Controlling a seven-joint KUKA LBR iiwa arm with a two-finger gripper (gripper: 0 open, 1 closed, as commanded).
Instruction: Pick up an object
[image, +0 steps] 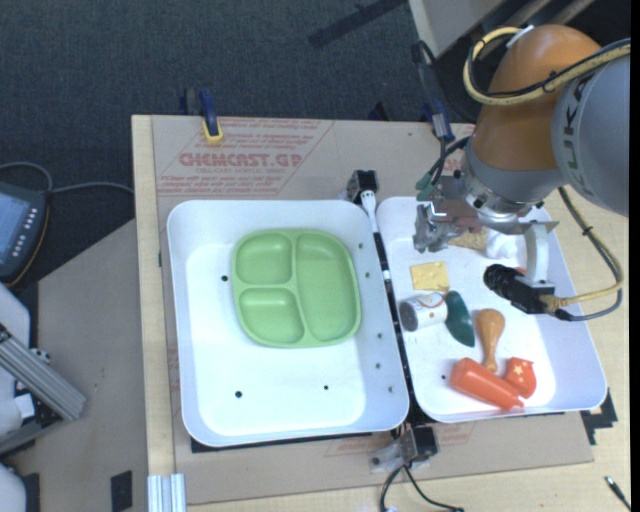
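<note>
Gripper (437, 228) sits low over the upper part of the right bin (575, 395), near the frame's upper right. Cannot tell its state from this slant; the wrist hides most of it. Nothing visibly held.

Candidates, all in the right bin, centre to lower right of frame:
- yellow square (430, 276), flat on the floor just below the gripper. Thin, probably light; little edge to catch. I'd judge it the hardest to pinch.
- small white cylinder (424, 313), lying on its side, touching or nearly touching the dark green piece (459, 318). Likely rigid and light, may roll.
- tan drumstick-shaped toy (489, 334). The narrow shank looks like the best pinch point; smooth plastic, could slip.
- orange carrot-like piece (484, 384) and red piece (521, 375), close together at lower right. The carrot looks stiff; take it across the thick middle.

A beige item (470, 239) lies partly under the wrist, unclear what it is.

Left bin (185, 330) holds a green divided plate (297, 287): broad, shallow, poor for a two-finger grasp.

My pick: drumstick or carrot, both well apart from the bin walls.
</note>
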